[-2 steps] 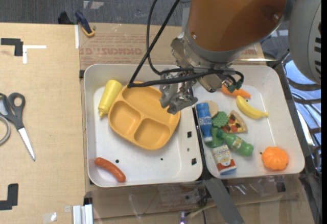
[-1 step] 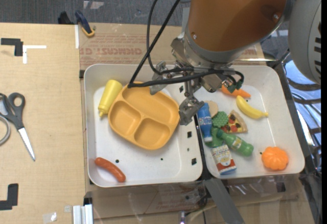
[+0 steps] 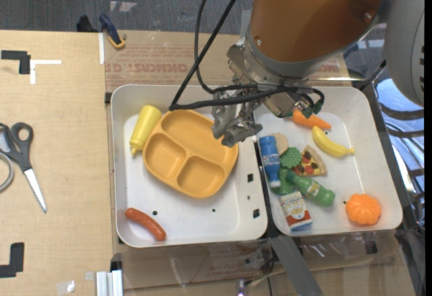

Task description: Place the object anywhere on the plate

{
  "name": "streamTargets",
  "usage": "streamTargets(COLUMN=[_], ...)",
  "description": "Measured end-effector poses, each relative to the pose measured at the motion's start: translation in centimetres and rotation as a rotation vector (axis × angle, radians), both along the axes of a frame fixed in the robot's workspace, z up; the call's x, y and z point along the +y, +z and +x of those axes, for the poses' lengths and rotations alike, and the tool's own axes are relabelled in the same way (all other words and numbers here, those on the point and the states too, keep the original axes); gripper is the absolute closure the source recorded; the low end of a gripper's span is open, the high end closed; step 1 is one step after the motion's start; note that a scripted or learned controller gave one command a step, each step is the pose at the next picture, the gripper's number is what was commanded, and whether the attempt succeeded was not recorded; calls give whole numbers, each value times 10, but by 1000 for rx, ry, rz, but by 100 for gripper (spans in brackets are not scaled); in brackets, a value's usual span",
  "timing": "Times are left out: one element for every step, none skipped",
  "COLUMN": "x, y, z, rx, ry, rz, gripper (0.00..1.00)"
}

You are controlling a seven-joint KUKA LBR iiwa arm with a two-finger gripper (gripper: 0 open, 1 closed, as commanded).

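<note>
An orange-yellow sectioned plate (image 3: 185, 153) lies tilted in the left bin (image 3: 196, 224). My gripper (image 3: 231, 129) hangs over the plate's right rim, near the divider between the bins. I see no object between its dark grey fingers, though the wrist and cables hide much of them. In the right bin (image 3: 385, 220) lie a carrot (image 3: 312, 121), a banana (image 3: 331, 143), a blue can (image 3: 269, 153), a pizza slice (image 3: 312, 162), a green bottle (image 3: 309, 188), a small carton (image 3: 294, 210) and an orange pumpkin (image 3: 363, 209).
A yellow mustard bottle (image 3: 144, 127) leans against the plate's left edge. A red sausage (image 3: 144, 223) lies at the left bin's front left. Scissors (image 3: 21, 156) rest on the wooden bench to the left. The arm's large orange body (image 3: 310, 5) hangs over the bins' rear.
</note>
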State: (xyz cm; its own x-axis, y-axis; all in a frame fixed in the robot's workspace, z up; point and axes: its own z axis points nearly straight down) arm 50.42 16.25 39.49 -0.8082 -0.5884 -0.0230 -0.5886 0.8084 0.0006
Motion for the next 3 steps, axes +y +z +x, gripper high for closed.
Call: streamTargets(x=[0, 0, 0], y=[0, 10, 9], z=[0, 2, 2], rx=[0, -4, -3], ry=[0, -3, -3], rz=[0, 3, 3], gripper=[0, 100, 0])
